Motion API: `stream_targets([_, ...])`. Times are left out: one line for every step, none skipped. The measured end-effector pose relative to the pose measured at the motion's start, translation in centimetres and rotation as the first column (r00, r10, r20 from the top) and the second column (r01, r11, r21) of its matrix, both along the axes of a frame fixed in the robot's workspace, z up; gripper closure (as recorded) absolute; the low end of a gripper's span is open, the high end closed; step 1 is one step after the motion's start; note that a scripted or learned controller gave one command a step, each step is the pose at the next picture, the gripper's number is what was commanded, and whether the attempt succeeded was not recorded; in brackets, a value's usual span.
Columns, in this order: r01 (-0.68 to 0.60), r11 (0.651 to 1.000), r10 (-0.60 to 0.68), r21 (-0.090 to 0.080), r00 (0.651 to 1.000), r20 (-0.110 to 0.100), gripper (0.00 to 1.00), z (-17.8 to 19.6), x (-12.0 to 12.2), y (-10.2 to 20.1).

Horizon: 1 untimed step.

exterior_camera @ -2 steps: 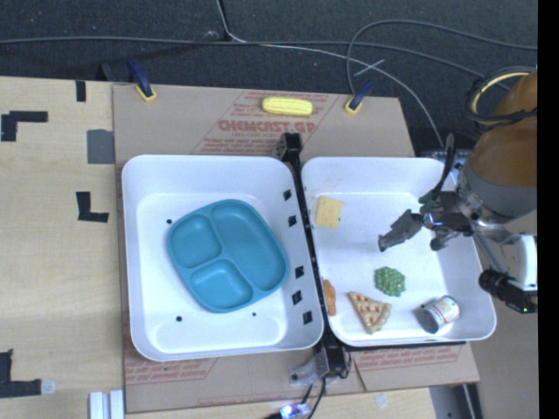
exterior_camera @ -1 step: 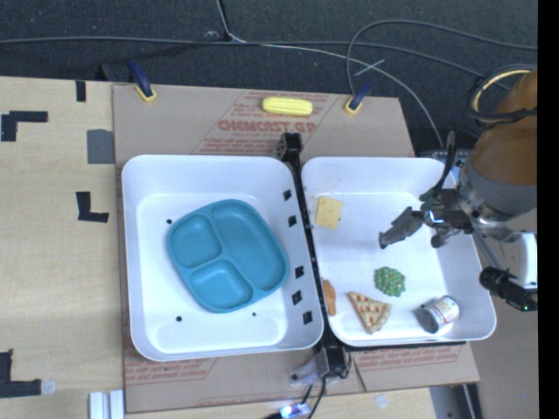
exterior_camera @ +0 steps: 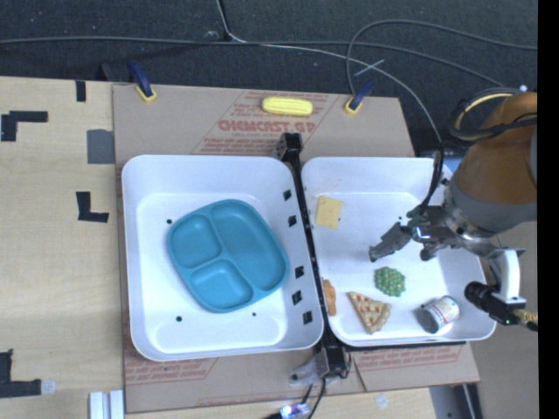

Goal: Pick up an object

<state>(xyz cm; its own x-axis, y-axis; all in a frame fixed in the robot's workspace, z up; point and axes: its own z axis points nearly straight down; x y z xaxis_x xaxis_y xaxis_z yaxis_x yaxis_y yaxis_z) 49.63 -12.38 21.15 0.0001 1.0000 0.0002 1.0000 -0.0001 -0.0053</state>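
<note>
The nearest candidate for picking is a small green bumpy clump, like a broccoli floret (exterior_camera: 390, 281), lying on the smooth floor of the right shallow white plastic bin (exterior_camera: 367, 168), toward its lower middle. Just above it hangs the dark two-finger tool (exterior_camera: 403, 243), its fingers spread, with nothing between them; one finger tip points left over bare bin floor.

Below and left of the green clump lies a tan triangular pizza-slice toy (exterior_camera: 369, 311), and to the right a short silvery can (exterior_camera: 438, 313) on its side. A pale yellow square block (exterior_camera: 328, 212) sits near the bin's upper left, and a thin orange piece (exterior_camera: 329, 297) rests against the left wall.

The left white bin (exterior_camera: 140, 234) holds a glossy blue divided plate (exterior_camera: 227, 254). A yellow corn-like piece (exterior_camera: 286, 106) lies on the cardboard-covered tabletop (exterior_camera: 175, 120).
</note>
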Motion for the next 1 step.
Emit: stream_targets([0.000,1.000,0.000,0.001,1.000,-0.001,0.00,-5.25,-1.07,0.38])
